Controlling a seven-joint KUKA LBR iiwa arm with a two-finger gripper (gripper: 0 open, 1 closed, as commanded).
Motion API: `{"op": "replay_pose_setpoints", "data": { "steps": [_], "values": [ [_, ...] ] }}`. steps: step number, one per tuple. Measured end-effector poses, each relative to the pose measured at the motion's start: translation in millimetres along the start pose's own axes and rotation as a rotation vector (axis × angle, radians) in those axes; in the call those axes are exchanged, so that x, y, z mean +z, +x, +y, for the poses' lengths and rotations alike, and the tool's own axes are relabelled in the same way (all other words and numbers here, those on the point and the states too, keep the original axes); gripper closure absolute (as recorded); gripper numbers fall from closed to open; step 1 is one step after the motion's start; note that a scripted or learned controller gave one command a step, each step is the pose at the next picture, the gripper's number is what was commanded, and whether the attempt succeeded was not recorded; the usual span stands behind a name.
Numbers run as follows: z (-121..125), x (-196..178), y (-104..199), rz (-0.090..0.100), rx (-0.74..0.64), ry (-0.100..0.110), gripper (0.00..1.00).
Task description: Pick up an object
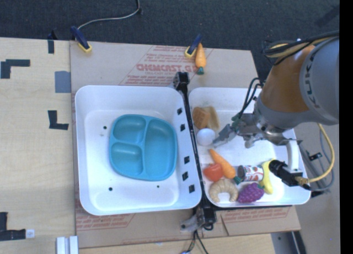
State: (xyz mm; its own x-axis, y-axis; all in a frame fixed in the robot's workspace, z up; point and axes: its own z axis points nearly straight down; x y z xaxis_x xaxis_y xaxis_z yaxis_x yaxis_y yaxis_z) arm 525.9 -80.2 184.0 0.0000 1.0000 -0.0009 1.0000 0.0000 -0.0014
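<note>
The approach step is judged in hand: the gripper (227,133) is poised with jaws parted and empty beside the white egg (206,136), right bin's (287,200) upper left. A descent and closing is needed next.

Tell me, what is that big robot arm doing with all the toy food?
The grey and orange arm reaches in over the right bin, which holds toy food: a bread piece, a white egg, a carrot, a tomato, a croissant, grapes and a banana. Its gripper hangs low beside the egg, with nothing between its fingers yet. The left bin holds a blue divided plate.
</note>
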Motion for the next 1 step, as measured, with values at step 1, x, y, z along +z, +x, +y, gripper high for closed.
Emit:
{"op": "replay_pose_setpoints", "data": {
  "steps": [1],
  "values": [
    [24.2, 66.3, -18.1, 0.0, 0.0, 0.002, 0.0]
  ]
}}
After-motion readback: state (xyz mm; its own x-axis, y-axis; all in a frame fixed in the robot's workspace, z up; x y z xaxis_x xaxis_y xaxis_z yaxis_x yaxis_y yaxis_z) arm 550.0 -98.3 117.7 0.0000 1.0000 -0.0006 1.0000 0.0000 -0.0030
